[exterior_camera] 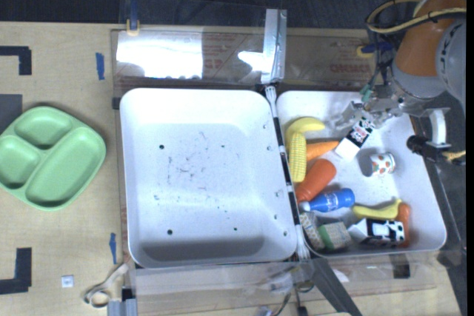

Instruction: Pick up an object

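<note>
The right bin (pixel 433 229) holds several toys. A yellow banana (pixel 304 126) and a corn cob (pixel 298 156) lie along its left wall, with an orange carrot (pixel 324 149) and a red-orange piece (pixel 317 178) beside them. Lower down are a blue bottle (pixel 331 200), a yellow piece (pixel 375 209), a black-and-white toy (pixel 385 231) and a small box (pixel 331 235). A grey and white round toy (pixel 379 164) sits toward the right. My gripper (pixel 368 109) hangs over the bin's far right corner, just above a white and black tag-like item (pixel 355 138).
The left bin (pixel 133 103) sits beside the right one, sharing a middle wall. A green divided plate (pixel 48 157) lies on the bench at far left. A clear plastic panel (pixel 196 48) stands behind the bins. Cables and the arm's orange band (pixel 422 48) crowd the upper right.
</note>
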### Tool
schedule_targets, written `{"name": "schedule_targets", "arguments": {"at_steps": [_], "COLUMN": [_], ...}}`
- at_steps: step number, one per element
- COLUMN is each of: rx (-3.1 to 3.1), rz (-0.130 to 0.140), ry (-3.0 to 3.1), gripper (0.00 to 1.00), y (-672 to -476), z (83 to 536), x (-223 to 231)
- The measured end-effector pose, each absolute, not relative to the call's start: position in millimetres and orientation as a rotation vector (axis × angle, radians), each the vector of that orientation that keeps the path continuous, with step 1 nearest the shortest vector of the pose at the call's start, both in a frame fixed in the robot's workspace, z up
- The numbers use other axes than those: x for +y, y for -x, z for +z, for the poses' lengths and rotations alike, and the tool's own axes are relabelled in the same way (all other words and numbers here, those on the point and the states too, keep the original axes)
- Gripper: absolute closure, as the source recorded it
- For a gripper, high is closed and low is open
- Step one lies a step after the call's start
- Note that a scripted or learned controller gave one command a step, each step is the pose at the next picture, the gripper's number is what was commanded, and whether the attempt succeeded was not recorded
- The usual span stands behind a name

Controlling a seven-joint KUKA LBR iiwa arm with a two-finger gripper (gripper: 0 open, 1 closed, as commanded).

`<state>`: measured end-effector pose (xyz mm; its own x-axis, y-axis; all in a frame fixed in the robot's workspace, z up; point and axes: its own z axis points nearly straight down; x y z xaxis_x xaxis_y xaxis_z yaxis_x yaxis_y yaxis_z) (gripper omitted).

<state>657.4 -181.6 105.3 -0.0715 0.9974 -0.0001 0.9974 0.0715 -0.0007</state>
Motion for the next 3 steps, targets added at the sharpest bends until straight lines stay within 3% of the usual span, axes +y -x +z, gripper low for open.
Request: {"name": "schedule_targets", "arguments": {"at_steps": [1,2,3], "rx": [-2.303,-2.303,-2.483], "rz": [0.001,0.002,0.001], "ry": [2.138,2.138,1.920], "gripper": [1.00,0.00,0.00], "y": [-658.9,-658.8,-667.1], "z": [114.5,114.4,89.1], "x": [-180.8,-180.7,-139.5]}}
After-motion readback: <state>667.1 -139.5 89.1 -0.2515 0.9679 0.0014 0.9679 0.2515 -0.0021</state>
